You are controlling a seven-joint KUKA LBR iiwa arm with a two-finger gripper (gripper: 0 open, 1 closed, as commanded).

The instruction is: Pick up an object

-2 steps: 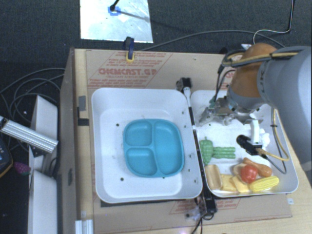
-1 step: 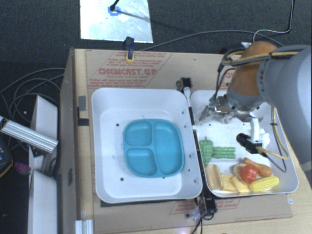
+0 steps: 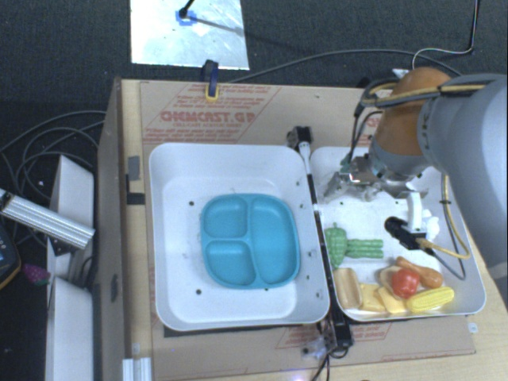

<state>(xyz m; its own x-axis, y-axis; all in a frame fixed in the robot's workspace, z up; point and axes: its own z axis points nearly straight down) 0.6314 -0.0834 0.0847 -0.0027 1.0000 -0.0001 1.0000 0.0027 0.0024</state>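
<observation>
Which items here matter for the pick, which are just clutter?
Job: end effector; green toy, red toy, yellow corn, right bin.

Clutter: blue tray, left bin, cardboard, cables.

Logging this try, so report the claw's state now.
Claw: cannot be told. It sits over the far part of the right bin, apart from the toy food.

You had loads of room in the left bin (image 3: pixel 171 213), just the blue divided plate (image 3: pixel 249 240) sitting mid-floor. The right bin (image 3: pixel 475 292) was tighter: the green toy (image 3: pixel 353 246) lay near the divider, and the hot dog, tomato and corn pile (image 3: pixel 397 286) crowded the near edge. The arm (image 3: pixel 444 121) hung over the far half.
</observation>
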